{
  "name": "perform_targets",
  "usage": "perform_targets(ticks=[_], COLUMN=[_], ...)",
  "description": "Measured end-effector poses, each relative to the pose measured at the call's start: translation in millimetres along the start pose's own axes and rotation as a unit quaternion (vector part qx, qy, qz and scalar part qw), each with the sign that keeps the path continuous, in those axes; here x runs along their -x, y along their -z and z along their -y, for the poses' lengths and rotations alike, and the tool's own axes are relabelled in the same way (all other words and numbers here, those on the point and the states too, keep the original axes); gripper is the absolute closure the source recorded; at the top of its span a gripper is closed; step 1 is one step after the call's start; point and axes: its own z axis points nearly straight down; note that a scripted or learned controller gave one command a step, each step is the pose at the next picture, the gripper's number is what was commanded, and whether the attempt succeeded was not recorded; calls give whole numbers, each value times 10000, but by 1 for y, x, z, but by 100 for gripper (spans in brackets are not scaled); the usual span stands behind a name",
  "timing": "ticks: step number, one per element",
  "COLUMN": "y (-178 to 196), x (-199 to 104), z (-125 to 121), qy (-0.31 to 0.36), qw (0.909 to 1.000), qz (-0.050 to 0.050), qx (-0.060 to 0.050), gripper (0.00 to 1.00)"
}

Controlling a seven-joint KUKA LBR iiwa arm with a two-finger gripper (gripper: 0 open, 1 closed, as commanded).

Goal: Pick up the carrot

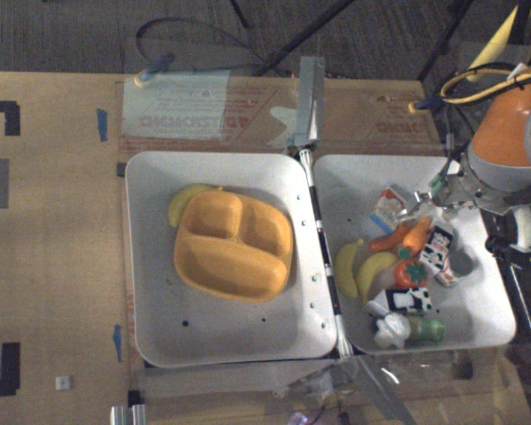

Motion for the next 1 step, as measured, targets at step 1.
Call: perform_targets(ticks=[1], y=[-2], x=[-45], z=[25], qy=[-2255], qw=[9742], qz=[26], qx=[24], gripper=[0])
